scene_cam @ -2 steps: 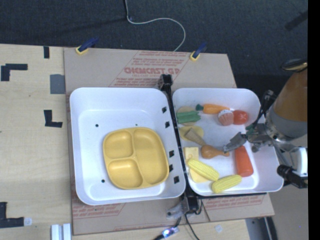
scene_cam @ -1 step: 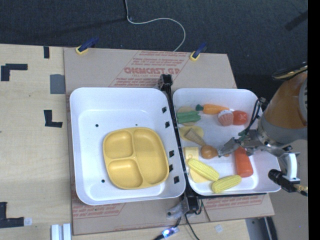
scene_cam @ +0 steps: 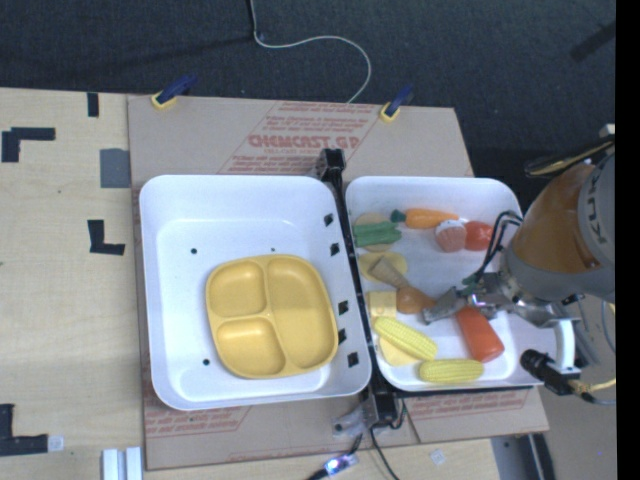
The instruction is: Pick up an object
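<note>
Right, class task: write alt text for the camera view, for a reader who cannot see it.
A grey robot arm's gripper reaches from the right into the right bin, among toy foods including corn cobs and an orange-red piece. The left bin holds a yellow divided plate.

Crowded right bin [scene_cam: 500, 196], roomier left bin [scene_cam: 160, 268]

Toy foods pack the right bin's left and near parts; bare floor lies mid-right. In the left bin, a yellow divided plate [scene_cam: 270, 315] fills the middle, leaving its far-left floor free.

A yellow divided plate [scene_cam: 271, 315] lies in the left bin [scene_cam: 165, 268].
</note>
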Robot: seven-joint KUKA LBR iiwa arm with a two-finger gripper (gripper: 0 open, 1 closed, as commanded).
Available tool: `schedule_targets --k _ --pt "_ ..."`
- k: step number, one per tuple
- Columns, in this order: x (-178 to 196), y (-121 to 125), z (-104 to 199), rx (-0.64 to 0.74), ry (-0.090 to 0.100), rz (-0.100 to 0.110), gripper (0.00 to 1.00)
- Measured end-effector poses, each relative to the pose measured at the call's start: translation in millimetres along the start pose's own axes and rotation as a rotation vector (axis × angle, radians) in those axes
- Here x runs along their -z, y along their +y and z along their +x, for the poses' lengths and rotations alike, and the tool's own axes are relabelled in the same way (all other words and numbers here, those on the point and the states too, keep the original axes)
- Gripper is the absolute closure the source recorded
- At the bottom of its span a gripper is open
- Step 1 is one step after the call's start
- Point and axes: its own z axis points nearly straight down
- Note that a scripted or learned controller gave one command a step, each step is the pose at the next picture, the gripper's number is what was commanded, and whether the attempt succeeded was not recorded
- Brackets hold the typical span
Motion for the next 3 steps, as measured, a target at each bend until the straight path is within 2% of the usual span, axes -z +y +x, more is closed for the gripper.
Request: schedule_targets --k 1,2,3 --pt "12 0 -1 -0.001 -0.001 -0.001 1.0" --pt "73 -1 5 0.0 0.0 -0.004 1.0" --pt "118 -6 10 0.0 0.001 -0.003 1.0"
